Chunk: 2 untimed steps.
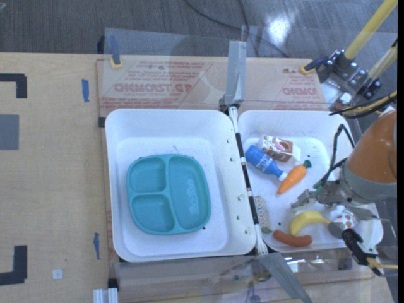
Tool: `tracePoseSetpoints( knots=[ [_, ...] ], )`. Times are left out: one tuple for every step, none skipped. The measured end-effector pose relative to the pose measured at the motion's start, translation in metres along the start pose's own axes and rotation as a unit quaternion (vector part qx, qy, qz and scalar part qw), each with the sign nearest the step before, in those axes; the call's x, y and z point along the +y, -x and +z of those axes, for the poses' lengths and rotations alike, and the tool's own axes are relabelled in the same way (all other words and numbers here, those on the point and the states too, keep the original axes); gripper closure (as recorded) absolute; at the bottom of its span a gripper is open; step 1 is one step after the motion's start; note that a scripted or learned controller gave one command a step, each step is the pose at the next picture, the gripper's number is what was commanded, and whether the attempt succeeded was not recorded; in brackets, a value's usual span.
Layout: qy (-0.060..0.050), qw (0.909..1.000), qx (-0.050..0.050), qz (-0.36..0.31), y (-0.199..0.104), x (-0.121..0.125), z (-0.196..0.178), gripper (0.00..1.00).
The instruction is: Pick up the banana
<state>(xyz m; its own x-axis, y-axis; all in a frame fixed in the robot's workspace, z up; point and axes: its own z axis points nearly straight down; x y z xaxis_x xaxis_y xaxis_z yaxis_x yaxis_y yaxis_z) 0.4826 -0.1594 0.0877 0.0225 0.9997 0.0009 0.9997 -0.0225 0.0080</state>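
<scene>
Reaching in from the right, the arm (pixel 372 163) bends low over the right bin (pixel 315 122); its gripper (pixel 309 201) hangs open and empty just above the banana (pixel 308 220), which lies beside a sausage (pixel 291 238).

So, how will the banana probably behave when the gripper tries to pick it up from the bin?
The banana looks smooth and glossy, like a plastic toy, so it is probably light, stiff and a little slippery. Its curved shape may let it rock or spin away if pushed off-centre. The sausage lies close beside it and could get nudged.
</scene>
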Motion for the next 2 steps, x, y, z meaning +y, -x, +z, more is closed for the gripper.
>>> tracePoseSetpoints(
  knots=[
    [0.0, 1.0, -0.002, 0.006, -0.0125, -0.0014, -0.0003, 0.0],
    [-0.001, 1.0, 0.0, 0.009, -0.009, -0.0007, -0.0001, 0.0]
  ],
)
